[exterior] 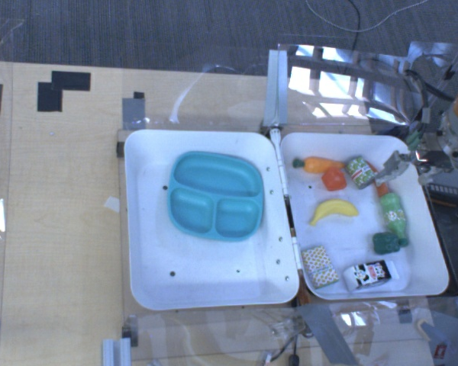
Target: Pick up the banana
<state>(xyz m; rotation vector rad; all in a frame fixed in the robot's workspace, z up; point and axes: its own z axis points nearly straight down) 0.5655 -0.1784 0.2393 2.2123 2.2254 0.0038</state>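
The yellow banana (335, 210) lies flat near the middle of the right bin (435, 269), with its curve bowed toward the far side. My gripper (390, 169) reaches in from the right edge and hangs over the bin's far right part, beside a green can (359, 171). It is up and to the right of the banana, well apart from it. Nothing shows in its grasp.
Around the banana lie a carrot (320, 164), a red tomato (334, 179), a green bottle (394, 213), a dark green broccoli piece (387, 242), a milk carton (374, 274) and a patterned box (319, 266). The left bin (145, 280) holds a blue divided plate (215, 195).
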